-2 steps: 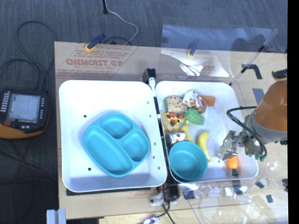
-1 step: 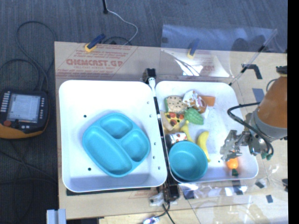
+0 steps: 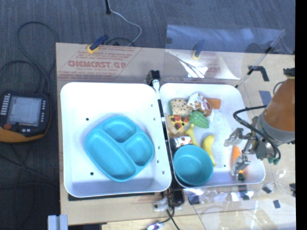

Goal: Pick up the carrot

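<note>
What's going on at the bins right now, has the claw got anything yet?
The arm's claw is down at the near right corner of the right bin, right at the carrot. I can't tell whether the carrot is actually gripped. A blue bowl, a banana and other toy food sit in that bin; the left bin holds a blue divided plate.

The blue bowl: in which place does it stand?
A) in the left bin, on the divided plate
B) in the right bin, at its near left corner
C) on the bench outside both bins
B: the blue bowl stands in the right bin, below the toy foods.
</note>
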{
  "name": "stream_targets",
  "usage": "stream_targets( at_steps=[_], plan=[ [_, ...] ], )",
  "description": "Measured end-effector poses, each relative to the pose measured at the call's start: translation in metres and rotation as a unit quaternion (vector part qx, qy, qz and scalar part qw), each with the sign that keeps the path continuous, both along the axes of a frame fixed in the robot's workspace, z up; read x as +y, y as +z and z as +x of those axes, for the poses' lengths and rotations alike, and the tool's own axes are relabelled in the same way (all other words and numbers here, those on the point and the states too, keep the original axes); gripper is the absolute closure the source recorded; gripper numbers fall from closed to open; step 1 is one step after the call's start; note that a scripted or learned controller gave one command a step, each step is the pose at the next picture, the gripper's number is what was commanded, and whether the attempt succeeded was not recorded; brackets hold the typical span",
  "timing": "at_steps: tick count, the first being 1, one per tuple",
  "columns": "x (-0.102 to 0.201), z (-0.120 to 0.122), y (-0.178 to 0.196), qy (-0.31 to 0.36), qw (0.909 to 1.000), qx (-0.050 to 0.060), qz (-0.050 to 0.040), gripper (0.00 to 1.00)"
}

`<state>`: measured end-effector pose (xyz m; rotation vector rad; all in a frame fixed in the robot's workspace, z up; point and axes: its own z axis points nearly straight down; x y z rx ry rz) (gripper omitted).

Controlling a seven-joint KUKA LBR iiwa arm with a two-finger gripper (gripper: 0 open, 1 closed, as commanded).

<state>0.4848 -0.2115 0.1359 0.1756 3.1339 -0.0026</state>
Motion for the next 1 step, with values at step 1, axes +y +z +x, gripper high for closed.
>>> stream_targets(
  at_steps=[1],
  plan=[
    [-0.0100,0.0031,-0.0451,-0.056,0.9984,-0.002,0.0016,0.00]
  ],
)
